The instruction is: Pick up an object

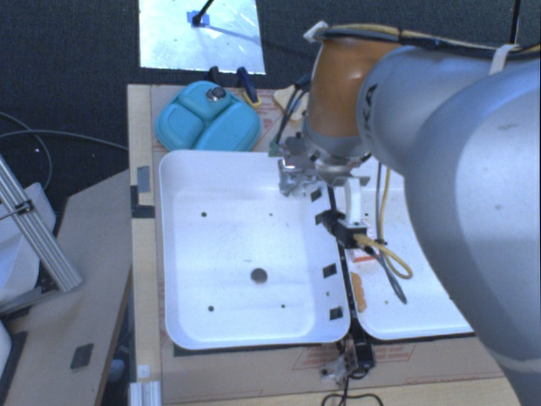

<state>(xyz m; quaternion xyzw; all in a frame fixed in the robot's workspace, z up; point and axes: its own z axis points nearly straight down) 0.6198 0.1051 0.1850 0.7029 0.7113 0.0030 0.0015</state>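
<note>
Left bin (182,252): floor wide open to me, lone small grey disc (259,275) near middle, room all round it. My pincer (292,183) hangs over far right corner, close to wall between bins. Right bin (414,311): my own arm covers most of it, orange piece (358,293) lies by its left wall. Blue container (207,118) sits outside, just beyond left bin's far rim.

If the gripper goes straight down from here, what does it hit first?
Most likely the bare floor of the left bin at its far right corner, under the gripper. The bin's right wall is close, so it might clip that; depth is unclear.
</note>
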